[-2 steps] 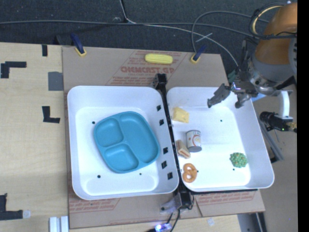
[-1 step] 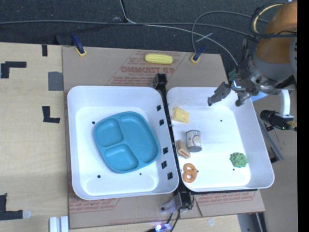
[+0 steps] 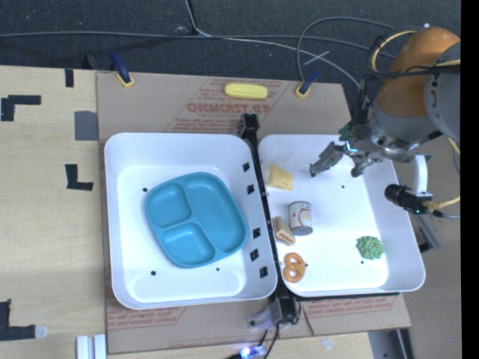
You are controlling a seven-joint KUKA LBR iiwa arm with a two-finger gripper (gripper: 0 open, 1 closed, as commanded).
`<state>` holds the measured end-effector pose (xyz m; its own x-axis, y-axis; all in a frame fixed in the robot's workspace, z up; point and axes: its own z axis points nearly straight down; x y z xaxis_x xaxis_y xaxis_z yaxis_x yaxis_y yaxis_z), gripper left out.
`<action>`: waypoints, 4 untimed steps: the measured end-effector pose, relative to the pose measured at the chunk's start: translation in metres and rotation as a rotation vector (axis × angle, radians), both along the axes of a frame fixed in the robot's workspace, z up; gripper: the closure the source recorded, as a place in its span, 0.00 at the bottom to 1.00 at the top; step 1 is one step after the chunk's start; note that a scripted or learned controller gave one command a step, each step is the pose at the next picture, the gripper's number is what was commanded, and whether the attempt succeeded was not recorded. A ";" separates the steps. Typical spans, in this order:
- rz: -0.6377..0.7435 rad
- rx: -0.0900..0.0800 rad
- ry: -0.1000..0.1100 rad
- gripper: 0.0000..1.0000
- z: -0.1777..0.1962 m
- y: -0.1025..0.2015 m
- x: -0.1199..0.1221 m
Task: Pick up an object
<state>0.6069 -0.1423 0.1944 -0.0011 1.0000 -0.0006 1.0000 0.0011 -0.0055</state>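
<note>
My gripper hangs over the back of the right bin, its two dark fingers spread open with nothing between them. Below and left of it lie a yellow cheese wedge, a small tin can on its side, a hot dog piece and a pretzel. A green broccoli floret sits near the bin's right wall. All of these lie apart from the gripper.
The left bin holds a blue divided plate. A yellow banana-like toy lies on the cardboard behind the bins. Cables run across the dark floor at the back; clamps hold the cardboard's back edge.
</note>
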 end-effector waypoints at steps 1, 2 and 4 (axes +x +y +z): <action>0.000 0.001 0.001 0.00 -0.053 0.008 -0.009; 0.001 0.000 -0.001 0.00 -0.107 0.009 -0.010; 0.001 0.000 -0.009 1.00 -0.032 0.013 -0.008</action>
<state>0.5987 -0.1290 0.1625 -0.0017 1.0000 -0.0005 1.0000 0.0017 0.0036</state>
